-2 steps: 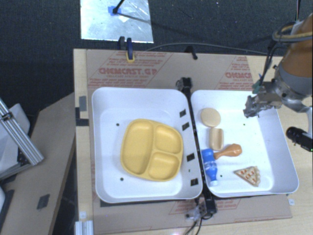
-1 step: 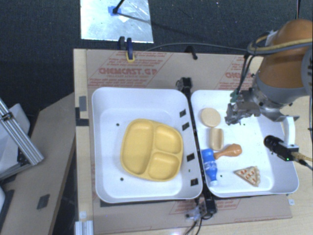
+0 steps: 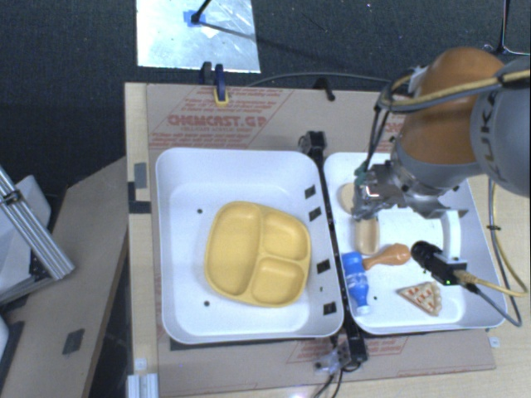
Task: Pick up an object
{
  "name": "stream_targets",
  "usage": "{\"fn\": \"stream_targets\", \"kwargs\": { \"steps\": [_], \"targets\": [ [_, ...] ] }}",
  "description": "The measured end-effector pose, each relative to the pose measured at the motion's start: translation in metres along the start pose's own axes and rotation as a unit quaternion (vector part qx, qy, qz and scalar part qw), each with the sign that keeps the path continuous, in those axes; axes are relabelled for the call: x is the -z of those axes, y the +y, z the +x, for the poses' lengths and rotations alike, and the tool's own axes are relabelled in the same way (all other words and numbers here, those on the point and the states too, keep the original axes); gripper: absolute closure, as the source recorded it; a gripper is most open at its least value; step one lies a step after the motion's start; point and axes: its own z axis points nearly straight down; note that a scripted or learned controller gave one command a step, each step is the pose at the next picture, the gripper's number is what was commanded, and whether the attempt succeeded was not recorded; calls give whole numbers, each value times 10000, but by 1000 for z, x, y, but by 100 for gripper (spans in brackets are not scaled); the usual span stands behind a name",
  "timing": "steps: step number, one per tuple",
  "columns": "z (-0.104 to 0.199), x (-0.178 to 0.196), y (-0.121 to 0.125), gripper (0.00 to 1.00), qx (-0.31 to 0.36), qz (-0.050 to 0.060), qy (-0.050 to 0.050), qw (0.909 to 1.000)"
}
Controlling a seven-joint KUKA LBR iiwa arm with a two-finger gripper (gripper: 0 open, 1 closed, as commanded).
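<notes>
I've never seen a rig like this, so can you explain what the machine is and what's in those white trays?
One camera fixed above the bench looks down at a slant. The grey and orange shape at right is a robot arm; its tool hangs over the right bin, which has a blue bottle, a tan oblong piece, an orange drumstick-shaped toy and a pizza-slice toy. The left bin holds a yellow divided plate. Whether the tool holds anything, I cannot tell.

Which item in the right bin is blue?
The small bottle by that bin's left wall; the drumstick, pizza slice and oblong piece are tan or orange.
</notes>
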Motion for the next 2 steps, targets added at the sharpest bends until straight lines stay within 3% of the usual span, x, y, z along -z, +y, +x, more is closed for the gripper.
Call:
{"fn": "stream_targets", "kwargs": {
  "steps": [2],
  "targets": [
    [100,-17,-17,100,-3,4,-1,10000]
  ]
}}
